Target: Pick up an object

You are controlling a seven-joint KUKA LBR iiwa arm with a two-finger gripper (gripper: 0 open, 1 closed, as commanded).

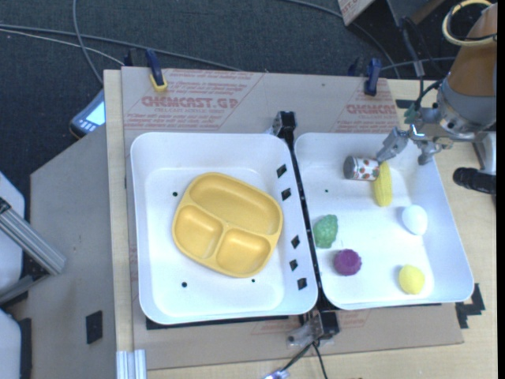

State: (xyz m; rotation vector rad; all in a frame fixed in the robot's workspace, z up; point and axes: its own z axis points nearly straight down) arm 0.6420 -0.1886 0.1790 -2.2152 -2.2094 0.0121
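While beside end effector (410,144), can (363,167), corn (383,186)

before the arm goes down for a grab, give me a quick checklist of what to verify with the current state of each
1. Gripper over the right bin: ok, it sits above the bin's far edge.
2. Nothing held yet: ok, no object shows between the fingers.
3. Nearest target picked out: ok, the small can lies on its side just left of the gripper, with the yellow corn beside it.
4. Can and corn apart enough for a clean grasp: cannot tell, they look close to touching.
5. Other objects spaced out: ok, white egg, green piece, purple piece and yellow lemon lie apart.
6. Yellow tray out of the way: ok, it is in the left bin.
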